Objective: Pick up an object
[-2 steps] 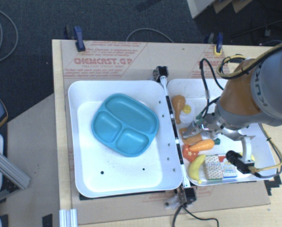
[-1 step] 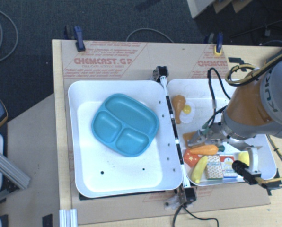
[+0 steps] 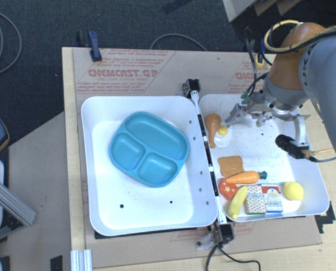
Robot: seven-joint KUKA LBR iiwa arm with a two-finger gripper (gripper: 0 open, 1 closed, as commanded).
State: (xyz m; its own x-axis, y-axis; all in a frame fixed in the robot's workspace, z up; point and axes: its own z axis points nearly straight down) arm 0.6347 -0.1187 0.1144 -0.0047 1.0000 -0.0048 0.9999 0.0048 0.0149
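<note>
Camera view shows the right bin's (image 3: 320,193) near end crowded with banana (image 3: 237,202), small box (image 3: 263,199), carrot (image 3: 242,178) and lemon (image 3: 293,191), while farther back the gripper (image 3: 242,113) hangs, whether its jaws are spread I cannot tell.

Just the one camera here, fixed up high over the surface (image 3: 157,66) and tilted down at a slant. It's far enough back to fit both white bins (image 3: 94,151) side by side, with the arm (image 3: 320,61) entering from the right.
</note>
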